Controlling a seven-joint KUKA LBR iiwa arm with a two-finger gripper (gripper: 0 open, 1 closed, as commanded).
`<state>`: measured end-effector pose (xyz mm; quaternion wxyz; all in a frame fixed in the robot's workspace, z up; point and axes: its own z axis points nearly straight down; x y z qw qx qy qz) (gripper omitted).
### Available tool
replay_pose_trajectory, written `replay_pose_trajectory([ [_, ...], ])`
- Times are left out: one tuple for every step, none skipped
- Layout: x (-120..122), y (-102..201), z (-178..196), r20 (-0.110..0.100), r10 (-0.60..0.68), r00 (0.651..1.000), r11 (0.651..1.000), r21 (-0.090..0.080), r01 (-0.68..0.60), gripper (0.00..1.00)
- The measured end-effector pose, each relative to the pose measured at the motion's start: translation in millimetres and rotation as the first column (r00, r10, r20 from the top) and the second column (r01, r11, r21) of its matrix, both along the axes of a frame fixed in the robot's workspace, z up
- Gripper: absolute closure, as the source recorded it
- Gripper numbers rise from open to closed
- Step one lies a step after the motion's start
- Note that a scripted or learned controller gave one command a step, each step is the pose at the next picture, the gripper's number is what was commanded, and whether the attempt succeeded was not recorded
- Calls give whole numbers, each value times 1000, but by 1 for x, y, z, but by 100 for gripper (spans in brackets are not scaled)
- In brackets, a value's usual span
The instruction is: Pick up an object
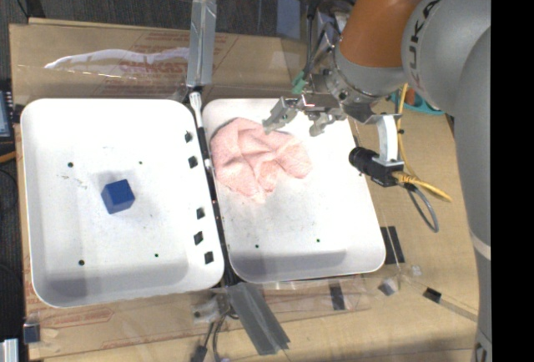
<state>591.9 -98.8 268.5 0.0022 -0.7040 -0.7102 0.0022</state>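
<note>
You have two bins on the bench. Nearest you, the left bin [50, 185] holds one blue cube [118, 195], sitting alone and well apart from the arm. The right bin [359, 218] holds one pink cloth [257, 156], crumpled toward its far left corner. Farther back, the gripper [302, 117] hovers at the cloth's far edge with its jaws apart and nothing between them. So count one cube, one cloth, one gripper. By my reading nothing is picked up yet: you're at the approach, and the close and lift remain.
</note>
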Motion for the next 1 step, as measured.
replay_pose_trajectory([
  [26, -74, -78, -1, -32, 999, 999, 0, 32, 0],
])
